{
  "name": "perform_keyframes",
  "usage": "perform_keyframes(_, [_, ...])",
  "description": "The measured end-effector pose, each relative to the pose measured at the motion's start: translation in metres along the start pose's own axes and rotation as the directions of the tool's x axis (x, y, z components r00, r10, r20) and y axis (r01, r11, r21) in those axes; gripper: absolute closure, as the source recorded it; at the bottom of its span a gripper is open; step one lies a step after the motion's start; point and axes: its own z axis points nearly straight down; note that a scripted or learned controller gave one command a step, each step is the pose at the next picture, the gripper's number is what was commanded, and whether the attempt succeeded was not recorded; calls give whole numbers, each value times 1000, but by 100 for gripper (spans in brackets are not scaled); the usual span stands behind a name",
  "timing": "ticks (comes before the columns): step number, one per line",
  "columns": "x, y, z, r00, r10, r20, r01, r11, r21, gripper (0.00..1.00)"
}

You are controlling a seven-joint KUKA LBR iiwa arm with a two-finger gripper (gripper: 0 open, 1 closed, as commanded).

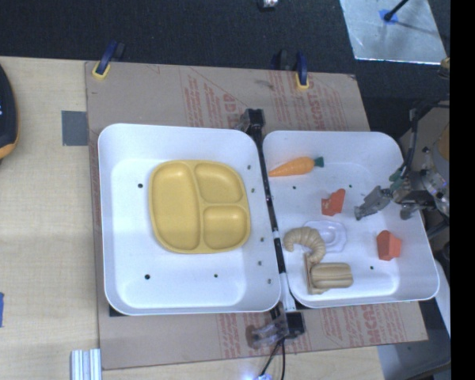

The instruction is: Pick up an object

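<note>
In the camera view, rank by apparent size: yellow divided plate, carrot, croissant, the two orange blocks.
1. yellow divided plate
2. croissant
3. carrot, close to the croissant
4. the two orange blocks, alike

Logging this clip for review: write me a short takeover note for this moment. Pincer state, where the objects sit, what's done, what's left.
Pincer: low over the right bin, nothing seen between its fingers.
Right bin holds: carrot, two orange-red blocks, croissant, tan roll, clear piece.
Left bin: yellow divided plate.
Done: no pick yet.
Left: grasp and lift one object; the nearer block looks closest.
</note>
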Motion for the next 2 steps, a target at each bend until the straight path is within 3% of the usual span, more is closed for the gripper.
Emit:
perform_keyframes(1, [34,56,117,1000,-6,-1,6,1000,3,0])
perform_keyframes(2, [40,93,119,1000,-2,1,2,1000,-4,0])
